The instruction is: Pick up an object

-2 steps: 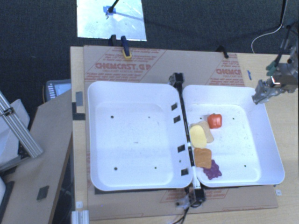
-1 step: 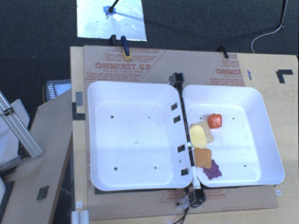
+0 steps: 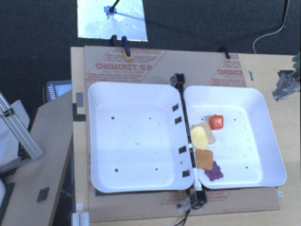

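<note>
Several small objects lie in the right bin (image 3: 263, 126) near its left wall. A red piece (image 3: 216, 121) sits furthest back, with a yellow oval (image 3: 198, 137) and a pale beige piece (image 3: 209, 133) just in front of it. An orange block (image 3: 204, 158) and a purple cluster (image 3: 214, 173) lie nearer the front. My gripper (image 3: 285, 86) hangs at the far right edge of the view, outside the right bin and well away from the objects, with nothing visibly in it.
The left bin (image 3: 136, 91) adjoins the right one along a black clipped divider (image 3: 184, 131). Both rest on a cardboard sheet (image 3: 155, 62). A shiny plate (image 3: 112, 13) lies beyond the bench, and a white cable (image 3: 270, 32) runs at the upper right.
</note>
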Tool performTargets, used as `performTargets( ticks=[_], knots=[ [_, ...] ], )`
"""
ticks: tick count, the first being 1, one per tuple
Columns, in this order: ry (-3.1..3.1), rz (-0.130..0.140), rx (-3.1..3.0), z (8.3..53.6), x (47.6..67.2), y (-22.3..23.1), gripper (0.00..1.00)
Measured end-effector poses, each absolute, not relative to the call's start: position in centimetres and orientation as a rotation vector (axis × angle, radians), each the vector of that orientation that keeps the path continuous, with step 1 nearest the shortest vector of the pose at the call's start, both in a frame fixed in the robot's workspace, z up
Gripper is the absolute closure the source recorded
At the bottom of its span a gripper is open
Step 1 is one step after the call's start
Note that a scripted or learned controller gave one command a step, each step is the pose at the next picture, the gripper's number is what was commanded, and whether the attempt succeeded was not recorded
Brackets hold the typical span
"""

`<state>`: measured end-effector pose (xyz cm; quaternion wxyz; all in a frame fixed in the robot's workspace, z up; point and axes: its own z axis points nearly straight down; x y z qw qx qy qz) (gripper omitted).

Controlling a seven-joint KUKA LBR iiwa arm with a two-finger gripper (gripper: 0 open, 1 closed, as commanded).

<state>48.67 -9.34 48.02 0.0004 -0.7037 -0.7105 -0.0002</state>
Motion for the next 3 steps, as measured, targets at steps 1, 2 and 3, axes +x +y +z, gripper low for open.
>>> performTargets(
  ticks=[1, 2, 3],
  knots=[
    [-2.223, -0.004, -2.235, 53.9, 48.6, -17.1, 1.0],
    [-2.231, 0.0, -2.209, 47.5, 48.7, -10.4, 1.0],
    [-2.232, 0.003, -2.205, 39.0, 48.7, -1.4, 1.0]
  ],
)
